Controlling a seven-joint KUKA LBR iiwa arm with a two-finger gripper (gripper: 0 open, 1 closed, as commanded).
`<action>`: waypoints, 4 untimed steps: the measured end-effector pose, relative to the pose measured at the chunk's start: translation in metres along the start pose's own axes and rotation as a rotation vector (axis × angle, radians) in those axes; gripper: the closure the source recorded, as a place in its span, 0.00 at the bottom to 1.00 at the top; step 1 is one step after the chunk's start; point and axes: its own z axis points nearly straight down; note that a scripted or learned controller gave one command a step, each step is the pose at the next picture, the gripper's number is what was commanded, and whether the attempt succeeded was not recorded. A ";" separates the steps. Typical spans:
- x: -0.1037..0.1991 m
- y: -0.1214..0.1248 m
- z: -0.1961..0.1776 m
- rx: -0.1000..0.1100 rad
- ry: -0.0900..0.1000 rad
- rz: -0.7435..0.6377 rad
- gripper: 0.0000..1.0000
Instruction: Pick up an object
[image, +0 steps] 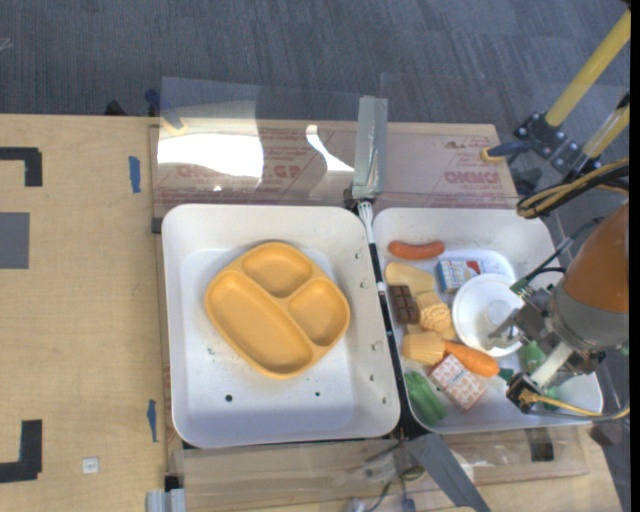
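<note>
Nearest, at the front of the right bin (535, 232), lie a green toy (428, 400) and a red-and-white box (458, 381), with a carrot (471, 358) just behind, touching the box. Beyond these the gripper (508, 326) reaches from the right over the white bowl (478, 296); whether it is released or clenched cannot be told. Left of the bowl sit a chocolate bar (403, 303) and a corn cob (423, 347). Farther back lie a blue packet (460, 272) and a sausage (416, 249). A yellow plate (278, 307) rests in the left bin (182, 330).
</note>
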 end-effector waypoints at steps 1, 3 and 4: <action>0.001 0.000 -0.010 -0.001 0.001 0.001 1.00; 0.082 -0.019 -0.082 -0.003 0.001 0.137 0.00; 0.040 -0.044 -0.001 -0.002 0.002 0.414 0.00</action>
